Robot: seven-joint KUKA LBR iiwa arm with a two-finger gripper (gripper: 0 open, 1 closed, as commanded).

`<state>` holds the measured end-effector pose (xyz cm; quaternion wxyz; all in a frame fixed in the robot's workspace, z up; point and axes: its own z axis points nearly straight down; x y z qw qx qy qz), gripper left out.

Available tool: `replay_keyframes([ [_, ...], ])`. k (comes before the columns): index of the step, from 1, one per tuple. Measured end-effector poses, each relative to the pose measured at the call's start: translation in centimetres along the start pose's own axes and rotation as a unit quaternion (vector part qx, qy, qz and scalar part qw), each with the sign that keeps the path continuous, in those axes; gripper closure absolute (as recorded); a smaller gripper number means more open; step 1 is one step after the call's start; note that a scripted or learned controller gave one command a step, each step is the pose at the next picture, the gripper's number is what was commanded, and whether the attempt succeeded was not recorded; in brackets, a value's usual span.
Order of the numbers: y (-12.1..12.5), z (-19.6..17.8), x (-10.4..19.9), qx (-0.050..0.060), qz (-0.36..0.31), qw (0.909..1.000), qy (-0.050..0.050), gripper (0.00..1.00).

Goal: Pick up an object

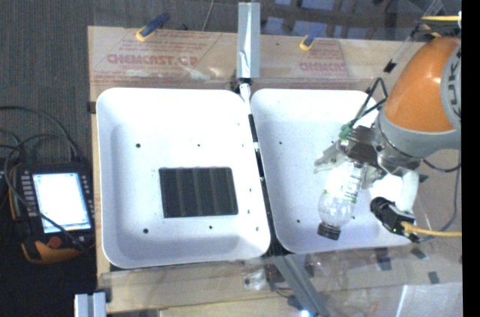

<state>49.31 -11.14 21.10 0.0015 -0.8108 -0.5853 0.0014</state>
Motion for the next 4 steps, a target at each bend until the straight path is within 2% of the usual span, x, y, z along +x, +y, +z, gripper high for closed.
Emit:
replay_keyframes([
  [1, 1.3, 4.4, -5.4, -0.009, -0.081, 0.9966, 0.000, 0.00],
  [2, 4.2, 11.3, -8.7, -0.023, -0.196, 0.9803, -0.001, 0.00],
  [3, 4.3, 10.3, -8.5, -0.024, -0.197, 0.9801, 0.000, 1.00],
  [4, 7.6, 1.5, -1.2, -0.001, -0.103, 0.9947, -0.001, 1.00],
])
